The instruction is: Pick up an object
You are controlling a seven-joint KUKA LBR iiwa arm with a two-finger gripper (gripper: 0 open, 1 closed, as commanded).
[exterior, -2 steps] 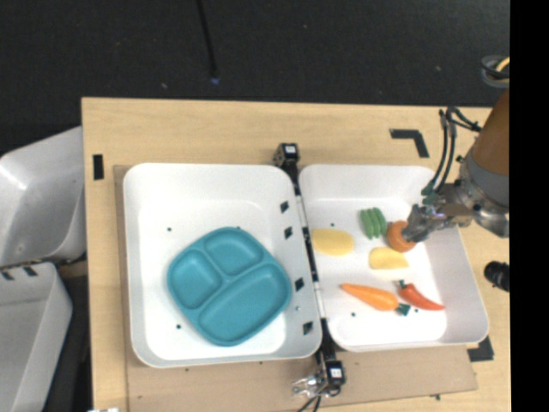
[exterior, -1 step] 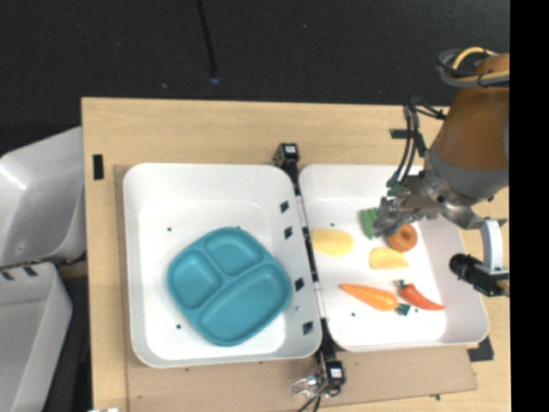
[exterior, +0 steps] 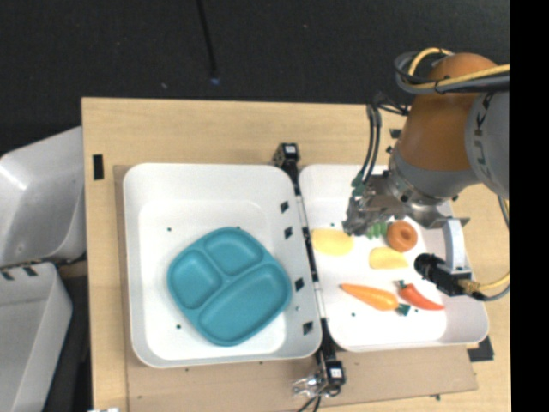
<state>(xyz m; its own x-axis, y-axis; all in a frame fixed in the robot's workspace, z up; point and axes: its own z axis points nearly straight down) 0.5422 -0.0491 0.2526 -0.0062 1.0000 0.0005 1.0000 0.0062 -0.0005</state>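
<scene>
I cannot tell the claw's (exterior: 364, 217) state; crowded between the yellow lemon (exterior: 332, 243) and orange fruit (exterior: 401, 234), it risks nudging both aside.

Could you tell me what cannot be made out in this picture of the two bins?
- Gripper, camera view: the arm's wrist covers it, so its state is unreadable.
- Green item beside the orange round fruit: mostly under the gripper, too small to identify.
- Right bin: arm covers its far right part.
</scene>
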